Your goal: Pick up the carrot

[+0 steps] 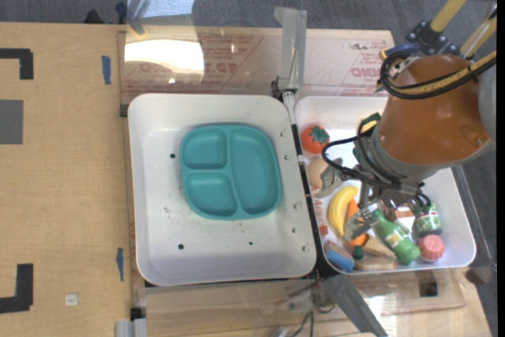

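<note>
Your gripper (364, 219) is down in the right bin (461, 205), over the tapered orange carrot (357, 236) beside the curved banana (340, 209). Finger state: can't tell. Left bin (154, 193) holds a glossy teal divided plate (231, 170)

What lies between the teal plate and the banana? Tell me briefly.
In the camera view: a strip of white floor of the left bin, then its rim meeting the rim of the right bin, separate the teal plate from the banana.
</note>
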Tool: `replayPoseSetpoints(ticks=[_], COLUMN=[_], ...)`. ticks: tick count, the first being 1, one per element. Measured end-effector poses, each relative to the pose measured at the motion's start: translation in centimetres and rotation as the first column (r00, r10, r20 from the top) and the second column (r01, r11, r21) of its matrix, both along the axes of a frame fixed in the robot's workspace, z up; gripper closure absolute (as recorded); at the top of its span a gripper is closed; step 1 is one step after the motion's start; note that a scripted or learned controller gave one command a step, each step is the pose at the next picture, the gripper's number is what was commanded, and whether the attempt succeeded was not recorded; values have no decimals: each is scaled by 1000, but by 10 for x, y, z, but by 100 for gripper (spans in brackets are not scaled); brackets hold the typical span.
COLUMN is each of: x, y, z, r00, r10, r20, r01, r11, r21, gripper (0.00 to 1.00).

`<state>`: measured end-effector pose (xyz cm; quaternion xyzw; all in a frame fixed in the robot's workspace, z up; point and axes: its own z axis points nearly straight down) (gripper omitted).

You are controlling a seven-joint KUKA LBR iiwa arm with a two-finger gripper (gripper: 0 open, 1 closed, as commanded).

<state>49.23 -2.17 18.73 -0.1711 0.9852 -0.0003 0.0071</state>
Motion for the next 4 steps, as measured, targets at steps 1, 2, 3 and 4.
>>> replayPoseSetpoints(ticks=[1, 2, 3, 4], x=[2, 4, 20, 19], y=[-75, -73, -84, -83], z=[-94, -84, 59, 55], r00=[992, 992, 996, 995], r10=[-126, -124, 94, 95], r20=[1, 6, 0, -7], r01=[126, 124, -94, -95], r11=[992, 992, 996, 996], r21=[0, 2, -5, -1], gripper=[0, 100, 100, 0])
